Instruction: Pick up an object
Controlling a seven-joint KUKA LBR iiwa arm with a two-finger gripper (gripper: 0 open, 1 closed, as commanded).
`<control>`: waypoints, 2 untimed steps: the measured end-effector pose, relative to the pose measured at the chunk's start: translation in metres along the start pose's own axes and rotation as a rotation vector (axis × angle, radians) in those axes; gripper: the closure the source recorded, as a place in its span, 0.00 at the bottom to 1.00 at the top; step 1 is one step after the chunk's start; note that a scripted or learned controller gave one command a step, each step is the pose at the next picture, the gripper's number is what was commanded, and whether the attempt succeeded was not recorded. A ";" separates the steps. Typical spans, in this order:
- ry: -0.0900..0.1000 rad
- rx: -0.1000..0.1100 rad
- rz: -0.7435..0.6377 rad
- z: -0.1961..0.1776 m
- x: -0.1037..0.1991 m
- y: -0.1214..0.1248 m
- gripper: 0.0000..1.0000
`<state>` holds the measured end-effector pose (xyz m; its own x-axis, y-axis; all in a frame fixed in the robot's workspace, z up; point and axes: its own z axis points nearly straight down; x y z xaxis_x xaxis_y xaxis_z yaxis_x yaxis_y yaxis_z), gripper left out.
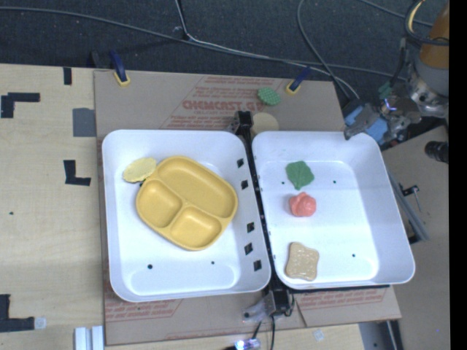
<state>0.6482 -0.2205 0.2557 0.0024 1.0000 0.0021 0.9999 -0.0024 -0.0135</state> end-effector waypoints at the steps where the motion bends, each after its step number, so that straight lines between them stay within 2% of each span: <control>1: -0.003 -0.013 -0.003 -0.008 0.001 0.002 0.00; 2: -0.002 -0.008 -0.004 0.045 0.011 0.001 0.00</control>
